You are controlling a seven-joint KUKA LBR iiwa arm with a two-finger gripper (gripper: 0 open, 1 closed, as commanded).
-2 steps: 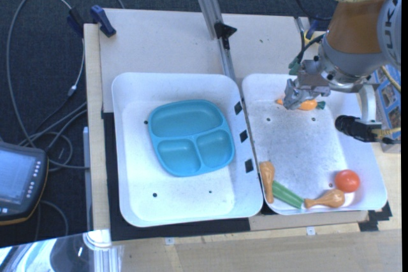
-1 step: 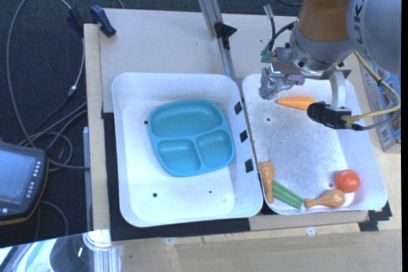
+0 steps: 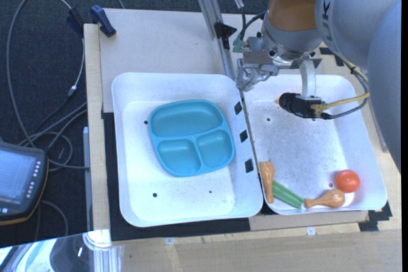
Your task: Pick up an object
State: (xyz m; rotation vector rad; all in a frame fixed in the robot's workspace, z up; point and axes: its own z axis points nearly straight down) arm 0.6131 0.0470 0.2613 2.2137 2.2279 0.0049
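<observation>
Camera view, reading from the left: the left bin holds a blue divided plate, lying flat. The right bin has its toys along the near edge: a carrot with its long axis running diagonally, a drumstick and a tomato. The gripper hangs over the far left corner of that bin (whether its fingers are open, I cannot tell), so every toy lies toward the near edge, well apart from it.
</observation>
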